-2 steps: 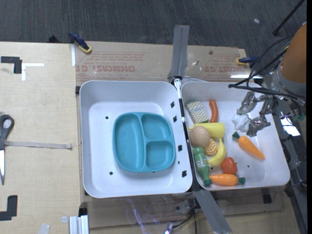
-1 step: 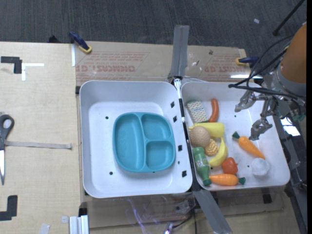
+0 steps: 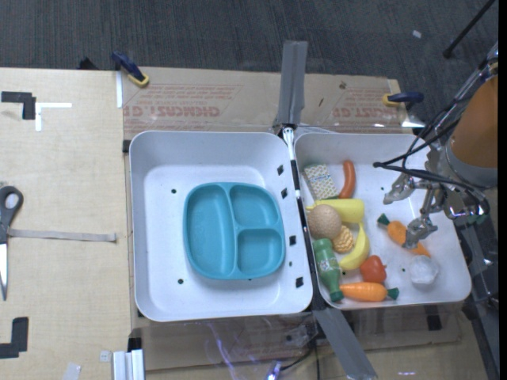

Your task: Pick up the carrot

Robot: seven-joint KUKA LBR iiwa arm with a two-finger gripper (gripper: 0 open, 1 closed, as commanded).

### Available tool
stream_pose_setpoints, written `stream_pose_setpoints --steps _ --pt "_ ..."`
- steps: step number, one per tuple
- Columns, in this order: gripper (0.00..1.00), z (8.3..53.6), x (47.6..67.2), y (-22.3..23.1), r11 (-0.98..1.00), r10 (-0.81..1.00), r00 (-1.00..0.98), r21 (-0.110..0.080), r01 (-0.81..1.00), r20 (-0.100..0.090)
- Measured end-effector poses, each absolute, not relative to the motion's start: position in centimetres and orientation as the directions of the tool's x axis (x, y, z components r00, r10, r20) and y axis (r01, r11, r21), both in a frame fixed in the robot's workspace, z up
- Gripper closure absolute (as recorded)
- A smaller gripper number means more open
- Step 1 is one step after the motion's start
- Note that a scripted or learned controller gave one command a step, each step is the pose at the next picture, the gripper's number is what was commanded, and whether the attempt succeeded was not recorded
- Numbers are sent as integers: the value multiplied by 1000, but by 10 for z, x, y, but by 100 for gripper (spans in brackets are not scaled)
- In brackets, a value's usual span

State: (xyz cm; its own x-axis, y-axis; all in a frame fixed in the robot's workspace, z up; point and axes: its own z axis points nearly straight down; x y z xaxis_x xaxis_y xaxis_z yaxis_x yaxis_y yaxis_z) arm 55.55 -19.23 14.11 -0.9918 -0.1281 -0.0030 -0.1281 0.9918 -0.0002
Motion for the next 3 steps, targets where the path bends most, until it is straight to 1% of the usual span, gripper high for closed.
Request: stream_pose_setpoints --steps 1,2,3 --pt "0 93 539 -214 993 -114 -993 0 -114 -3" --pt "100 103 542 -211 993 -119 -993 3 -119 -8" --pt "100 93 498 -204 972 -235 -972 0 -235 -4"
